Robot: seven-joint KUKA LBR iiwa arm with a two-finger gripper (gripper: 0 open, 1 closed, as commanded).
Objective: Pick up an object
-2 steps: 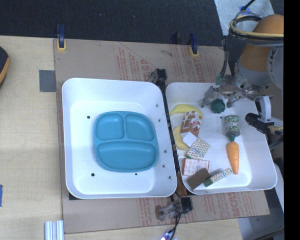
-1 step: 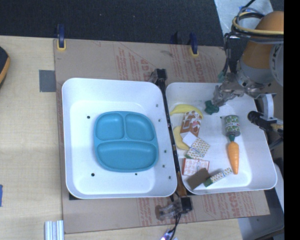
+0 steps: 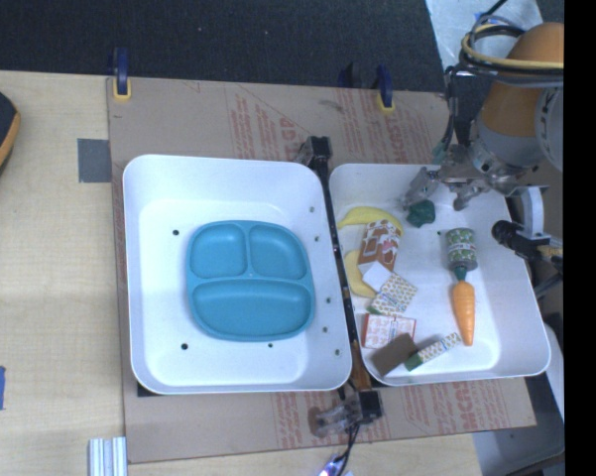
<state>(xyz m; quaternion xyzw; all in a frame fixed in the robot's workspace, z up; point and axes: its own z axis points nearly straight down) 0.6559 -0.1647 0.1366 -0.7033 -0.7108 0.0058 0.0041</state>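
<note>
Gripper [image 3: 438, 188] hangs spread over the right bin's [image 3: 521, 350] far edge, pinching nothing; a small dark green object [image 3: 420, 210] sits just below it, likely the chosen target

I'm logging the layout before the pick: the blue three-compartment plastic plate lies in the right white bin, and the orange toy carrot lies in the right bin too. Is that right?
Not quite. The camera view shows the blue three-compartment plastic plate lying in the left white bin, alone there. The orange toy carrot does lie in the right white bin.
</note>
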